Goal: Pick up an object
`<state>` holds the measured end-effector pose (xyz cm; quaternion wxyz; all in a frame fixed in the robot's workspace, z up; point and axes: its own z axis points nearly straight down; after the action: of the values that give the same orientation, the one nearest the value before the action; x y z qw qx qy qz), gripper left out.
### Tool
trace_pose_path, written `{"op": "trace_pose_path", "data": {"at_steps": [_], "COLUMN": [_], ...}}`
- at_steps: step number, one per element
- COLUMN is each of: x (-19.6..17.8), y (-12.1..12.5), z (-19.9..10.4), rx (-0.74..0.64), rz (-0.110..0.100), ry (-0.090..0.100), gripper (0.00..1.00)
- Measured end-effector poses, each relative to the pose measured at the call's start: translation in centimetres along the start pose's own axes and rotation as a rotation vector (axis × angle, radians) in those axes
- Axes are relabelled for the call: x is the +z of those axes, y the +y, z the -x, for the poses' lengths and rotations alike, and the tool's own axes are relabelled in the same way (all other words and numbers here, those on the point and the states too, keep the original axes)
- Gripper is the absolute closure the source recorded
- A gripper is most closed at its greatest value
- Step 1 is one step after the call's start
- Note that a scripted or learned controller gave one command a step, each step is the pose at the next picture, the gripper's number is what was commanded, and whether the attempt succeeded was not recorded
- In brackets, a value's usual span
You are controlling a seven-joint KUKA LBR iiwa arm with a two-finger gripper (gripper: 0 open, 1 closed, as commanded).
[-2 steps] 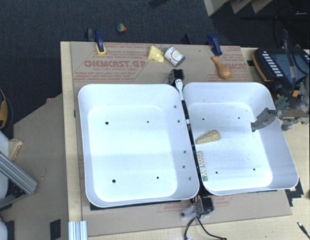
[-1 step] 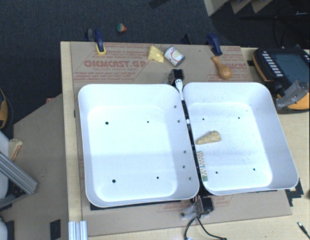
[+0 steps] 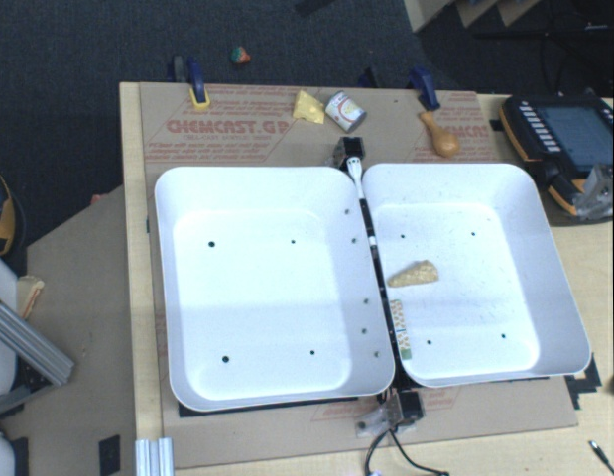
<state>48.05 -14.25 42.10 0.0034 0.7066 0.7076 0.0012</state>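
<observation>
A small tan, wedge-shaped object [image 3: 414, 275] lies in the right bin [image 3: 545, 266], near its left wall. A thin strip with coloured markings [image 3: 400, 327] rests along that same wall just below it. The left bin [image 3: 187, 266] holds nothing that I can make out.
On the board behind the bins lie a yellow wedge [image 3: 308, 108], a small white-and-grey cylinder [image 3: 345, 111] and an orange-brown pear-shaped piece [image 3: 440, 136]. Blue clamps [image 3: 196, 79] hold the board's far edge. A black handheld pendant [image 3: 569, 139] sits at the right.
</observation>
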Motion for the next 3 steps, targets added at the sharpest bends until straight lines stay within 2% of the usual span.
{"op": "trace_pose_path", "data": {"at_steps": [1, 2, 3], "x": [-8.4, 5.6, -12.5], "y": [1.5, -0.3, 0.0], "z": [8.4, 4.5, 6.0], "rx": [0.005, 0.001, 0.001], "rz": [0.004, -0.021, 0.015], "ry": [-0.004, 0.009, -0.006], "gripper": [1.0, 1.0, 1.0]}}
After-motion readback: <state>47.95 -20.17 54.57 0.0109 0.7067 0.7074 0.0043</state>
